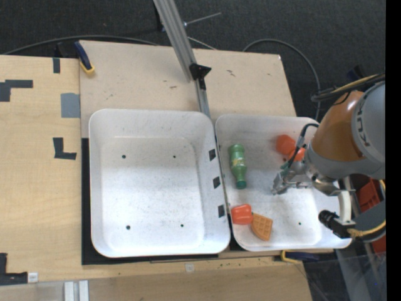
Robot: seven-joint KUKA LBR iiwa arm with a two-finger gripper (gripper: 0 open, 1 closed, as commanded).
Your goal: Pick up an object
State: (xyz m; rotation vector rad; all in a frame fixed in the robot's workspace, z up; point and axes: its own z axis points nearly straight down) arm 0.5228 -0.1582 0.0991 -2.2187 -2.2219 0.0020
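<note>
The right bin (263,123) holds a green bottle (237,164) lying near its left side, a red-orange block (242,214) at the front left, an orange waffle-patterned piece (262,226) beside it, and an orange object (286,145) at the back right. My gripper (280,185) hangs low over the right half of this bin, just in front of the orange object and right of the bottle. Nothing shows between its fingers.
The left bin (106,130) lies beside the right one. A slanted metal pole (178,31) rises behind the bins. A blue and yellow clamp (84,58) sits at the bench's back left. The arm's orange band (336,127) looms over the right bin's edge.
</note>
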